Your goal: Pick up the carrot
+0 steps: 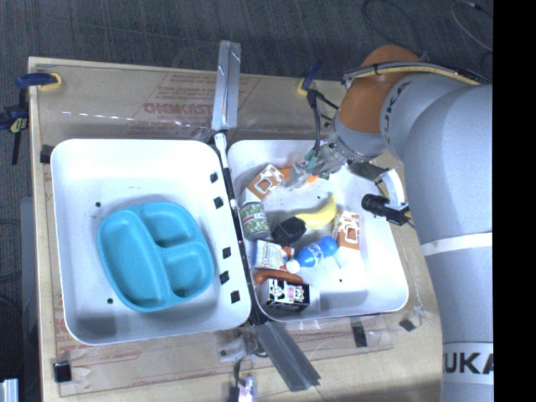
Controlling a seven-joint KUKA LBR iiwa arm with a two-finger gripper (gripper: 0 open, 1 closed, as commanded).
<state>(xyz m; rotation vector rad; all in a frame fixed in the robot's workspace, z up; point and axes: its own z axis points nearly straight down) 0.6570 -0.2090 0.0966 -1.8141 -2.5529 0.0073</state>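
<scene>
Quick count: 2 white bins on the bench. The left bin (pixel 75 224) has just 1 thing in it, a blue tray (pixel 155 254) w/ 3 compartments, sitting roughly in the middle. The right bin (pixel 377 287) has the whole pile, approx 9 items: 1 banana (pixel 316 213), 1 small can (pixel 253 219), 1 blue bottle (pixel 318 251) w/ a white cap, 2 orange-and-white cartons (one (pixel 266 181) near the far left corner, the other (pixel 348 229) towards the right wall), 1 black lump (pixel 291 229) touching the banana, 1 pale packet (pixel 270 253) beside the bottle, 1 black-and-white box (pixel 286 293) at the near edge, and 1 carrot (pixel 270 275).

The carrot, afaict, is the reddish-orange strip lying flat near the left wall of the right bin, close to its near left corner. It's wedged btw the pale packet on the far side and the black-and-white box on the near side, touching both. Only a short stretch shows, so I can't make out its ends or full shape.

The gripper (pixel 315 164) is down at the far edge of the right bin, just beside the far carton and above the banana, well apart from the carrot. Too small and blurry there, so can't tell whether it's open or closed, or if it's got anything.
</scene>
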